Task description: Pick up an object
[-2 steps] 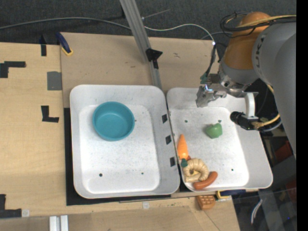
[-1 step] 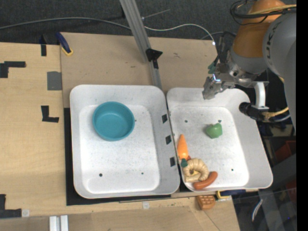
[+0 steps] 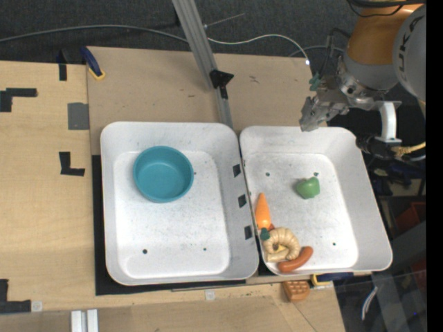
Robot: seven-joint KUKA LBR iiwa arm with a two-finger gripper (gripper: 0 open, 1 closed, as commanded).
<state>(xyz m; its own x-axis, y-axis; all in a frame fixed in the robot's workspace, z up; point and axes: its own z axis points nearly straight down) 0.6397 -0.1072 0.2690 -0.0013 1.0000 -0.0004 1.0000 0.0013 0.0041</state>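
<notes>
In the right bin (image 3: 349, 185) lie a green pepper (image 3: 307, 187), an orange carrot (image 3: 263, 211), a tan pretzel-like pastry (image 3: 281, 243) and a red sausage (image 3: 295, 259). A blue bowl (image 3: 163, 173) sits in the left bin (image 3: 208, 254). My gripper (image 3: 313, 113) hangs above the far rim of the right bin, well above and behind the pepper, with nothing visible between its fingers.
A grey metal pole (image 3: 197, 37) slants down to the gap between the bins. Black cables run across the dark floor behind the bench. A small orange block (image 3: 296, 290) lies at the bench's front edge below the right bin.
</notes>
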